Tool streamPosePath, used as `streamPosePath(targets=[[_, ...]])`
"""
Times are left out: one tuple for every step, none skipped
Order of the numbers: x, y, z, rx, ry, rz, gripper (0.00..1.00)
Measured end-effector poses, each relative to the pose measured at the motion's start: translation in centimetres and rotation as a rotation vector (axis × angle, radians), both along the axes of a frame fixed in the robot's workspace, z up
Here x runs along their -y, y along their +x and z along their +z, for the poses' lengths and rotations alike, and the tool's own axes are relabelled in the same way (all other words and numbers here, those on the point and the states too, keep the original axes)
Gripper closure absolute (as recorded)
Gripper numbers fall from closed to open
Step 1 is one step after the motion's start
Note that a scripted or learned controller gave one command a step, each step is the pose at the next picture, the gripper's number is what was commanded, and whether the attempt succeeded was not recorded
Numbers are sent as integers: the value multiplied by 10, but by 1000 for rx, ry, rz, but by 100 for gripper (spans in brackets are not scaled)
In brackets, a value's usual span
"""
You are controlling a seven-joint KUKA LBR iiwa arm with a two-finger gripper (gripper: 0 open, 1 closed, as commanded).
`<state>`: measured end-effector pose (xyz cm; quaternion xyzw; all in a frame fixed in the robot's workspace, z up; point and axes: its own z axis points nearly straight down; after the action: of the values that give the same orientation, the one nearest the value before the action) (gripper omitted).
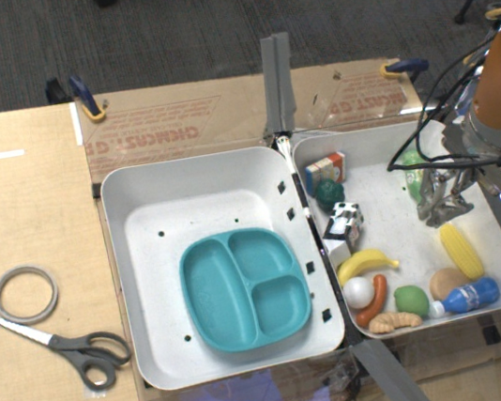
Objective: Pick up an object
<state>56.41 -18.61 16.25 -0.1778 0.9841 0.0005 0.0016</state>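
Camera view, first speaker: Where does the gripper (443,201) sit?

Second speaker: Over the right bin (390,135), toward its right side, hanging from the grey arm (499,96) with the orange band. Whether it is released or clenched cannot be told from this angle; nothing is clearly seen between its tips.

First speaker: And the objects it could take?

Second speaker: The corn cob (461,250) lies just near of the gripper, close to it but apart. A blue-and-white bottle (468,297) lies at the near right corner, with a brownish round object (446,282) beside it and a green ball (411,300) to the left. The banana (366,265), a white ball (359,293) and a peanut-shaped piece (394,320) lie at the near left, well apart from the gripper.

First speaker: The other bin?

Second speaker: The left bin (146,260) holds a teal divided plate (244,288). Scissors (71,348) and a tape roll (25,293) lie on the bench, far left.
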Motion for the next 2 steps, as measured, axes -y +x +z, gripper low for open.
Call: streamPosePath(targets=[[0,0,0,0,0,0,0],[31,-54,-64,16,-3,-194,0]])
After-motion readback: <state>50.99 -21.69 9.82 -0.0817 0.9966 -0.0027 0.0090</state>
